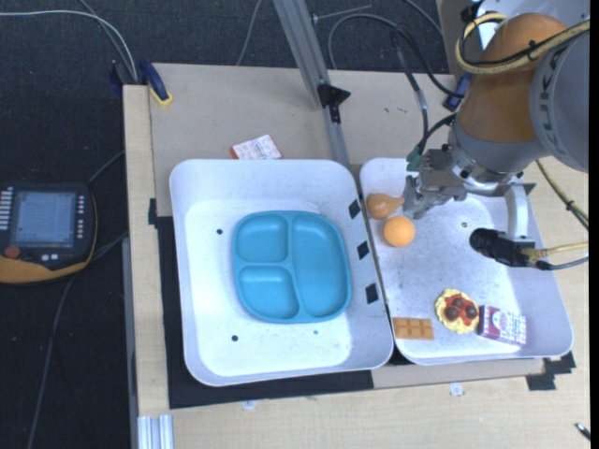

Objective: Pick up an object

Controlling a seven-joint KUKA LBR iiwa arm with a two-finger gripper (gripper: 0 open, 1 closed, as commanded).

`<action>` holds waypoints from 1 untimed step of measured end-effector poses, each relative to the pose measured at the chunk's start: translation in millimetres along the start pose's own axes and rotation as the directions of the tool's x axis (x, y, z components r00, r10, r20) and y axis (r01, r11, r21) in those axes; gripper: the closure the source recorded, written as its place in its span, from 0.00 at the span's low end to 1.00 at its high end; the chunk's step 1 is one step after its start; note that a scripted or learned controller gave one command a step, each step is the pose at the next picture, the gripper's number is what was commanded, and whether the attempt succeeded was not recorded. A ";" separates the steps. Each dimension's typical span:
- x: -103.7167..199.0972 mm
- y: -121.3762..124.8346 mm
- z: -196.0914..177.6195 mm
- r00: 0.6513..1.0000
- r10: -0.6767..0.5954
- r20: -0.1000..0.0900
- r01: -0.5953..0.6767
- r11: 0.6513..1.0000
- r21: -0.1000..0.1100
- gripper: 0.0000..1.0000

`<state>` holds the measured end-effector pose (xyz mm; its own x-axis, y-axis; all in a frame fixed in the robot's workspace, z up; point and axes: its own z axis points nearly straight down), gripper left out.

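1. The gripper (pixel 418 200) hangs low over the far left part of the right bin (pixel 538 283); the arm's grey and orange bulk covers it from above, and I cannot tell whether it is spread or pressed together
2. Nothing can be seen pinched in it
3. A tan rounded object (pixel 379 205) lies at the right bin's left wall, partly hidden by the gripper beside it, so its full shape is hard to read
4. An orange ball (pixel 400 231) sits just below the gripper, near the tan object and apart from the bin wall
5. Along the near edge of the right bin lie three more things: one brown waffle-like square (pixel 413 327), one round yellow piece with a red and dark top (pixel 457 311), and one small purple and white packet (pixel 502 325) touching it
6. That makes five objects in the right bin
7. The left bin (pixel 201 251) holds one blue tray (pixel 291 265) with three compartments
8. One small red and white card (pixel 255 148) lies on the bench behind the left bin
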<state>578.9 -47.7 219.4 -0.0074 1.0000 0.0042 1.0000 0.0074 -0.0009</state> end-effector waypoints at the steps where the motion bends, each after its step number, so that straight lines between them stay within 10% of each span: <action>1: 51.3 2.7 8.2 1.000 0.001 0.001 -0.001 1.000 0.002 1.00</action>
<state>581.2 3.6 211.4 -0.0065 1.0000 0.0033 1.0000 0.0065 -0.0030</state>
